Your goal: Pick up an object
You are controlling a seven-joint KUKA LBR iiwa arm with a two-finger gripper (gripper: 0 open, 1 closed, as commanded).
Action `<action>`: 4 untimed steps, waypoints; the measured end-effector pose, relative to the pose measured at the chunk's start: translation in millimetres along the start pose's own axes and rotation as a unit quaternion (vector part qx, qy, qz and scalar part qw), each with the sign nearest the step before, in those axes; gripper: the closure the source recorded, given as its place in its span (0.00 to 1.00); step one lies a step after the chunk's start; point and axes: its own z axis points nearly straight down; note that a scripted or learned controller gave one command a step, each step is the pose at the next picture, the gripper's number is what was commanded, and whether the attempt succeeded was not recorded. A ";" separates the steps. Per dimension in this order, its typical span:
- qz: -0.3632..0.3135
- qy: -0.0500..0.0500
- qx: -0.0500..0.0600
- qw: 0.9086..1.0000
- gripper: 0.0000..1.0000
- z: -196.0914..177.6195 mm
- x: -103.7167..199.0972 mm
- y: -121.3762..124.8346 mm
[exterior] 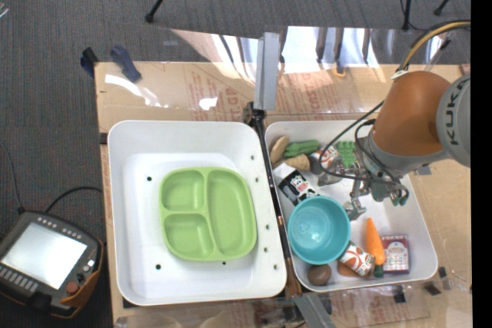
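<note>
At the bottom right of the frame, a brown ball [320,273], a red box [395,253] and a carrot [373,240] crowd the near end of the right bin [427,230]. A teal bowl [319,230] sits above them at lower centre right. The gripper [357,205] hangs beside the bowl's upper right rim, apparently to try a pick from the clutter; whether it is spread or pinched cannot be told, and nothing is seen in its grasp. A green tray [207,213] lies alone in the left bin [131,165]. Toys [302,150] fill the bin's far corner, under the arm [411,115]
</note>
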 end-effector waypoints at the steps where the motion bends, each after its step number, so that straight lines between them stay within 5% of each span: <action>1: 0.013 0.013 -0.004 1.000 0.00 4.8 -48.6 -39.0; 2: 0.077 0.002 -0.001 0.997 0.00 1.5 -60.4 20.0; 3: 0.075 0.003 -0.001 0.997 1.00 -7.2 -61.3 21.5; 4: 0.206 0.001 0.000 0.979 1.00 0.3 -50.4 22.3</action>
